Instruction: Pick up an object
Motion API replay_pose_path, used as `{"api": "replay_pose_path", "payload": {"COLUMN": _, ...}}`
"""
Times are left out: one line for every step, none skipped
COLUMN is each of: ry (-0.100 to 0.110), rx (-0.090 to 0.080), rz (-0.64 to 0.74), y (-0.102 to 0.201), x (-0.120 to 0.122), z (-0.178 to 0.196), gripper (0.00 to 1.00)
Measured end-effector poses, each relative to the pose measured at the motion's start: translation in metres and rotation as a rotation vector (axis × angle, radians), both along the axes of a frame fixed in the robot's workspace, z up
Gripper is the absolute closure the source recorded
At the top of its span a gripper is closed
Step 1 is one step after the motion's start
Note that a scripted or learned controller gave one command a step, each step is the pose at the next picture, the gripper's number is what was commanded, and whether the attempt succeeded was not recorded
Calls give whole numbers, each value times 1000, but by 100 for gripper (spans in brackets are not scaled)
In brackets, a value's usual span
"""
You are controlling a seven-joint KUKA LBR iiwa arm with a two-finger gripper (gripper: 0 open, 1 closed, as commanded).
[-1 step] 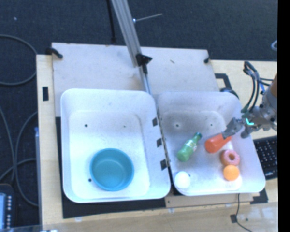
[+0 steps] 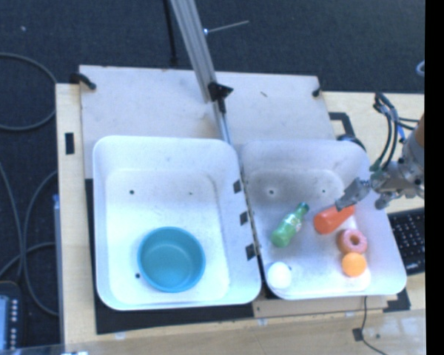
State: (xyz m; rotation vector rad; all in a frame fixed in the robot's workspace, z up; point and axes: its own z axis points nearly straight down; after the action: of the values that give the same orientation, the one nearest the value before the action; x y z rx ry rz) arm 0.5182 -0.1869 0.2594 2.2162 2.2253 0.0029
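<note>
Five objects in right bin (image 2: 311,165)

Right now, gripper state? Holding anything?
Gripper: above the right bin, right at the upper end of the orange carrot. Cannot tell whether it is open, closed, or gripping the carrot.

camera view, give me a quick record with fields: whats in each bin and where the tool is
left bin: blue bowl, near the front
right bin: green bottle, orange-red object, pink doughnut, orange ball, white ball
green bottle: lying on its side, mid-bin
white ball: front left corner of the right bin
tool: over the right side of the right bin, just above the orange-red object
tool contact: cannot tell whether it touches the orange-red object
</note>
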Motion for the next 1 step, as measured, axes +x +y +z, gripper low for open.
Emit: {"api": "replay_pose_path", "payload": {"ry": 6, "rx": -2, "rz": -4, "y": -4, "x": -10, "z": -52, "gripper": 0}}
